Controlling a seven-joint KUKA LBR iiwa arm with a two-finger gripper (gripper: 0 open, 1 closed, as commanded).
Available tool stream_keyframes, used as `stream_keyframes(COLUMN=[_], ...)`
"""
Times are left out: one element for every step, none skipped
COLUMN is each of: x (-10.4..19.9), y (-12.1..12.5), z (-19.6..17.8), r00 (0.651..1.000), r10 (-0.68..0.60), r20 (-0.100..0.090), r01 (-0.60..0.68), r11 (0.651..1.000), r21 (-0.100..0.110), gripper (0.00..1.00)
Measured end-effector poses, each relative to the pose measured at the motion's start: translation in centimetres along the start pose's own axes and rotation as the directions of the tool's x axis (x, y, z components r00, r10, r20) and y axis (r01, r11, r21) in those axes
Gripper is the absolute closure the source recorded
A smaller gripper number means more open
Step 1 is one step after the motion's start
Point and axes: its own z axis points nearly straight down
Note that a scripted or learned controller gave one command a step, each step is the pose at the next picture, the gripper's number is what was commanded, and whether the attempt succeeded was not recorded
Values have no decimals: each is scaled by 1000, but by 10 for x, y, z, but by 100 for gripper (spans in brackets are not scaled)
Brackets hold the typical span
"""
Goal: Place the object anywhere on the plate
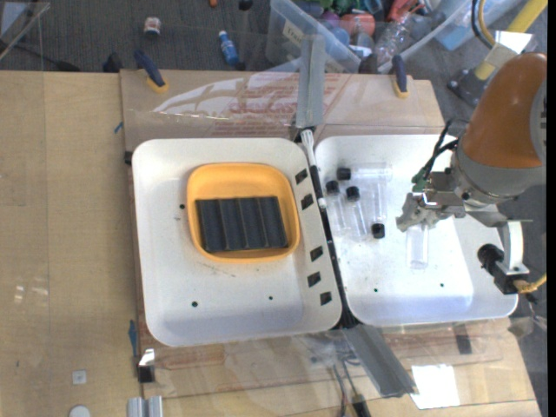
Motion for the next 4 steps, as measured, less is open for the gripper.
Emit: stream_keyframes(x=[6,30,41,55], y=[44,94,115,123], z=[7,-2,-20,-55], r00=[998,984,975,915], r10=[-69,-178,-220,-405], r20=[1,2,2,3], r01=[69,178,220,405], r11=[998,984,975,914], r21=[-2,-4,-5,-6], gripper=[100,100,100,100])
